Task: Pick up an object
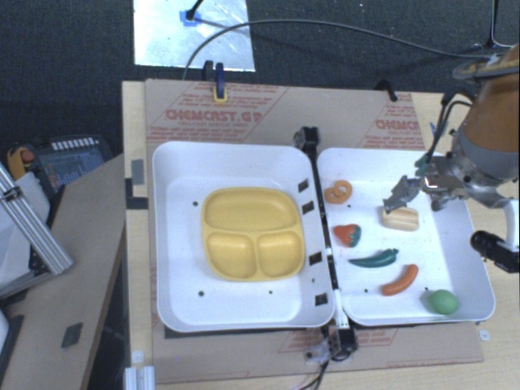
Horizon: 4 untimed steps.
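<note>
The right bin holds several small toy foods. An orange pretzel lies at its far left, and a beige bread-like block lies near the middle. Below them are a red strawberry-like piece, a teal pepper, an orange sausage and a green ball. My gripper hangs over the right bin's upper middle, just above and right of the beige block. Its fingers are spread open with nothing between them.
The left bin carries a yellow divided plate. A black hinge strip runs between the bins. A black arm part overhangs the right bin's right rim. Cables cross the dark floor behind.
</note>
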### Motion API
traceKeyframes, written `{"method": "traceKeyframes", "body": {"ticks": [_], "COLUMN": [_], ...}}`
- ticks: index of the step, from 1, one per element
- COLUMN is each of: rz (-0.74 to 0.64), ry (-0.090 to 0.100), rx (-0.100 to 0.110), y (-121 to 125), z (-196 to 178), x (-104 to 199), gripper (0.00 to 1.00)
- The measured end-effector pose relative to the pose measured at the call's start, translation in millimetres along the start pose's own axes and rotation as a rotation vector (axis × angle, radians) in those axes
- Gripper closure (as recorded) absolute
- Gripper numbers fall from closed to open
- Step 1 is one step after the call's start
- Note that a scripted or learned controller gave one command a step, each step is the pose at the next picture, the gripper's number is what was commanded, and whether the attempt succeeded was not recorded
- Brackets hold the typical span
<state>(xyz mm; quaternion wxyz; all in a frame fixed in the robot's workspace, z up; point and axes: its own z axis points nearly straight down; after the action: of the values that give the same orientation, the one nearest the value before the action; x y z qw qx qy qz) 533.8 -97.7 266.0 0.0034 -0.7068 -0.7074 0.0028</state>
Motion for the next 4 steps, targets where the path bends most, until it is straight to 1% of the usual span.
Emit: {"method": "traceKeyframes", "body": {"ticks": [1, 3, 4], "rz": [-0.002, 0.0, 0.001], "ry": [-0.001, 0.0, 0.0], "rx": [-0.011, -0.006, -0.006], "y": [2, -3, -3], "z": [-5, 80, 131], "x": [0, -5, -15], "gripper": [0.0, 0.0, 0.0]}}
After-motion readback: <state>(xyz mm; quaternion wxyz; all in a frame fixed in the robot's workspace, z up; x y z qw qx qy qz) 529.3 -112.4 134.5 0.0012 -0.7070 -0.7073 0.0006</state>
